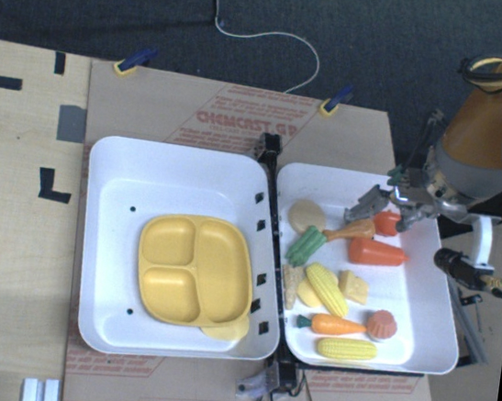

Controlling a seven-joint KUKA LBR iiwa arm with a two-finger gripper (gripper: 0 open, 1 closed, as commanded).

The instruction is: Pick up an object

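Nothing is lifted yet: the pincer [388, 211] hangs open-jawed and empty above the tomato [387, 224].

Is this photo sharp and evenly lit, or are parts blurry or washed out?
Camera view: even, soft light; the white bins look bright but not blown out; the yellow divided plate is clear; the gripper looks slightly soft; faint shadows lie under the toy vegetables.

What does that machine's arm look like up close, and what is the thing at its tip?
The arm is a rounded, bulky limb with an orange band and pale grey casing. At its tip sits the gripper, a small dark grey metal claw with two slim fingers. Thin dark cables run along the wrist, and a white bracket with a black part sticks out beside it.
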